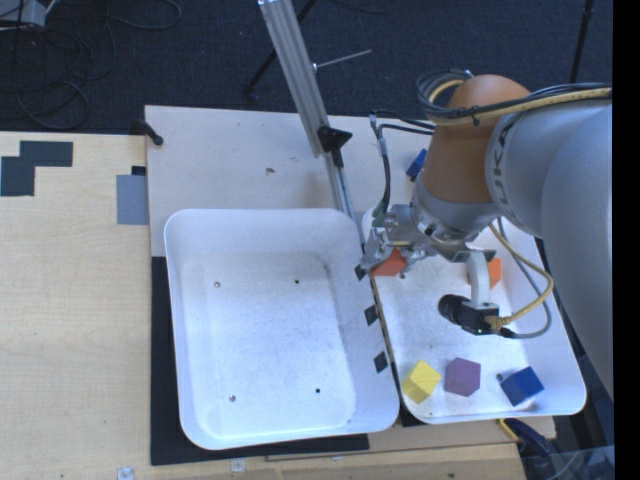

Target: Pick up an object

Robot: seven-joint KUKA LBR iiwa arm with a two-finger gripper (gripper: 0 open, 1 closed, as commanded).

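Observation:
My gripper (386, 250) hangs over the left edge of the right bin (560, 400), near its far corner. A red-orange block (389, 264) shows directly under the gripper, partly covered by it; whether it is gripped is unclear. At the near end of the right bin lie a yellow block (421, 380), a purple block (462, 376) and a blue block (521, 385). An orange block (493, 271) peeks out beside the wrist, and a small blue piece (415, 165) shows behind the arm at the far side.
The left bin (190, 268) sits next to the right one, their rims touching. A slanted aluminium bar (298, 68) rises from behind the bins, close to the gripper. The grey arm (560, 178) with its cables covers the right bin's far right part.

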